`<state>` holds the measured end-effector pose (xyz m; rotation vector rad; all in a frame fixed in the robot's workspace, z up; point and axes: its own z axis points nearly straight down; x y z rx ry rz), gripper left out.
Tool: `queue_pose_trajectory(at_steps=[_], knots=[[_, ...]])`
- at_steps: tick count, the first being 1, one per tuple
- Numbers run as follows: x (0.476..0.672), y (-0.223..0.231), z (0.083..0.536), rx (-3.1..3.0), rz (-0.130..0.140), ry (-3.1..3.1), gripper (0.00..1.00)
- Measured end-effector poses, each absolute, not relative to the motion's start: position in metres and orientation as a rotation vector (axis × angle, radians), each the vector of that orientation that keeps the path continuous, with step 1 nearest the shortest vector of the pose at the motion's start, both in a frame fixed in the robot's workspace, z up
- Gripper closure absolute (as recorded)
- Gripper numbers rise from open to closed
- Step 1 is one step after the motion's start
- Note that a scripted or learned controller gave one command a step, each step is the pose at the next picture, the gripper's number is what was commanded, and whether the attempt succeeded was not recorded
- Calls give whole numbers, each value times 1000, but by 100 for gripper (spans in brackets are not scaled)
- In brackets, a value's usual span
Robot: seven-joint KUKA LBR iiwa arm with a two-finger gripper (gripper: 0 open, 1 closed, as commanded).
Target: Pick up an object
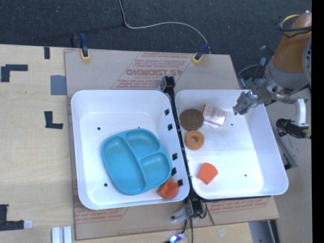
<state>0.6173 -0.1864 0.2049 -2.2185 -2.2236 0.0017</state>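
The right bin point(253, 151) holds a brown round disc point(192, 119), an orange ring point(194, 139), an orange-red block point(207, 172) and a small clear packet with red print point(213, 115). My gripper point(242, 105) hangs over the bin's upper right part, to the right of the packet and apart from it. I see nothing between its fingers. In the left bin point(88, 135) lie a blue divided tray point(135, 160) and a small orange object point(168, 189) at the bottom right corner.
Both bins rest on a cardboard sheet point(147, 72) clamped at its back edge. A white cable point(162, 25) runs across the dark floor behind. The arm's grey and orange body point(291, 59) stands at the right, beyond the right bin's rim.
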Motion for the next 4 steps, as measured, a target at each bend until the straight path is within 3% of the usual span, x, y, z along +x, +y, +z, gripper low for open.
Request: queue_pose_trajectory(at_steps=[1,4], knots=[[617,-180,246,-2217,1,-2224,100],[607,-12,225,-2210,6,-2224,100]])
